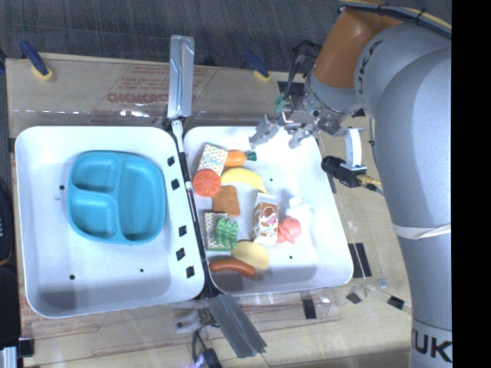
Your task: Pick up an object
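While its two fingers stand spread apart with nothing between them, the gripper (280, 133) hangs above the far rim of the right bin (326, 205), the grey arm (406, 106) reaching in from the right. Just below the fingertips lie a small carrot (235, 158) and a patterned box (212, 158), with a banana (242, 179) beside them. Nearer still sit a red tomato (205, 182), a brown bread piece (226, 200), a milk carton (266, 220), a pink strawberry (289, 229), a green-printed packet (221, 232), a yellow lemon (252, 254) and a sausage (232, 267). Across the divider, the left bin (46, 274) holds a blue compartment tray (117, 195).
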